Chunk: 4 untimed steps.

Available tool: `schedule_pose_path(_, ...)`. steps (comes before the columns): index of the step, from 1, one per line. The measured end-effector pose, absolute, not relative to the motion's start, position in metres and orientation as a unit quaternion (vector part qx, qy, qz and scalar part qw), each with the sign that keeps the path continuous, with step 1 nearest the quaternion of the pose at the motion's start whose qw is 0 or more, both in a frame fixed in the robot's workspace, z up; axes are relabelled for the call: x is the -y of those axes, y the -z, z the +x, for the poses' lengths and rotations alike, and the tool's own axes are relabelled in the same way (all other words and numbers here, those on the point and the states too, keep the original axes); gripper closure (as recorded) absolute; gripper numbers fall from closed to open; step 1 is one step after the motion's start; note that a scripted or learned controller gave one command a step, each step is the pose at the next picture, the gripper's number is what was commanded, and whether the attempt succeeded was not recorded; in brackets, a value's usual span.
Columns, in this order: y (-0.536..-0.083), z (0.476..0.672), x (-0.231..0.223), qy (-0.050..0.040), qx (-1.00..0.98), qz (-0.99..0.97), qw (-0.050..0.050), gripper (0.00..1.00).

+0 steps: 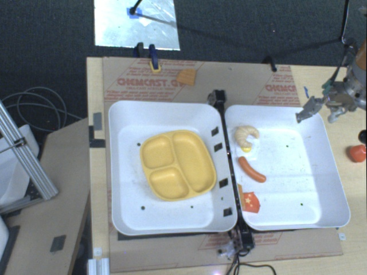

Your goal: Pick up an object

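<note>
Arm mostly out of frame at the right

The arm (358,67) is cut off by the right edge, leaving just the gripper (321,109) over the right bin's (321,171) far corner. A small red object (356,152) on the bench is perhaps a toy, too small to tell.

Bins (321,171): we see both plain white.
Divided tray (178,165): we see it pale yellow all over.
Sausage (252,169): orange-red.
Croissant (246,133): cream-tan, with a small yellow piece (246,148) just below it.
Flat piece (250,201): red with small yellow marks.
Bench board (149,82): we read tan with red lettering.
Gripper (321,109): grey metal.
</note>
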State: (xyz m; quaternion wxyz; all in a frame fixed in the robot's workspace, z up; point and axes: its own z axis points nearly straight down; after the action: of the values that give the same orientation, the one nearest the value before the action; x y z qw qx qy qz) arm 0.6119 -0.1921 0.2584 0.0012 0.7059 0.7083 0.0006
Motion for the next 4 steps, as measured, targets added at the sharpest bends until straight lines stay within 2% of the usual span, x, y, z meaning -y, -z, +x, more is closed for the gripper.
schedule_pose_path(1,-0.153,0.552,0.125,0.0013,-0.71,0.704,-0.005,0.0)
schedule_pose_path(2,-0.086,0.533,0.111,-0.0033,-0.707,0.707,0.001,0.0)
schedule_pose_path(3,-0.094,0.539,0.122,-0.0037,-0.708,0.706,0.001,0.0)
schedule_pose_path(4,-0.089,0.594,0.111,-0.0036,-0.71,0.705,0.005,0.0)
